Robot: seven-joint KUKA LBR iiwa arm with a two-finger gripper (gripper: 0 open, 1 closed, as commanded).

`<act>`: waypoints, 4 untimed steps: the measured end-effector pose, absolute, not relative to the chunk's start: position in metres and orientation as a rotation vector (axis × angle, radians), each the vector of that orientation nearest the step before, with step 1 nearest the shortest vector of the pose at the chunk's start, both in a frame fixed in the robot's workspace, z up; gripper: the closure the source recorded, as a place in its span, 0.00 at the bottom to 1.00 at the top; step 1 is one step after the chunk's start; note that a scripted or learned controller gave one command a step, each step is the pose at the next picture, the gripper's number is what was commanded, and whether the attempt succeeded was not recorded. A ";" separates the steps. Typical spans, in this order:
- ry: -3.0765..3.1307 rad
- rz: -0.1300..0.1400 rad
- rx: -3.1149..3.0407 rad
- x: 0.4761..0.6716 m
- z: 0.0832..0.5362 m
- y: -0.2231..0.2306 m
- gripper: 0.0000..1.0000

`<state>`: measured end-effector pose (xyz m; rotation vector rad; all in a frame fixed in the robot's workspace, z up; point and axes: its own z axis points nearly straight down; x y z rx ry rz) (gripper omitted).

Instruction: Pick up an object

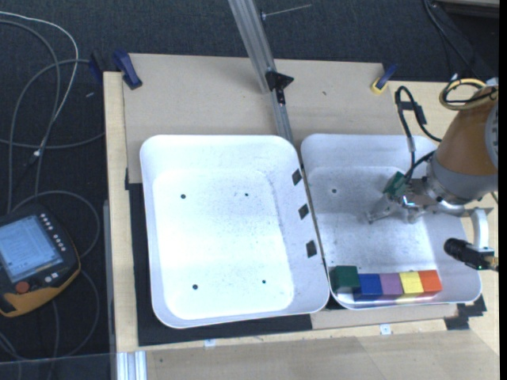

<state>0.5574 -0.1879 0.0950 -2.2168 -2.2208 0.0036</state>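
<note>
A row of small blocks lies along the front wall of the right bin (348,165): green (344,276), blue (369,285), purple (391,283), yellow (410,281) and orange (429,279). My gripper (388,210) reaches in from the right and hangs low over the middle of the right bin, well behind the row of blocks. A small green piece (394,184) shows right beside the wrist; I cannot tell whether it is a loose object or part of the gripper. The arm's grey and orange body (467,153) covers the bin's right side.
The left bin (158,212) sits beside the right one, joined by black clips (303,210). A slanted metal post (253,38) rises behind the bins. A teach pendant (32,260) and cables lie on the floor at left. Clamps mark the bench's back corners.
</note>
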 end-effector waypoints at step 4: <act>-2.230 -0.005 -2.221 0.660 0.101 -0.216 0.00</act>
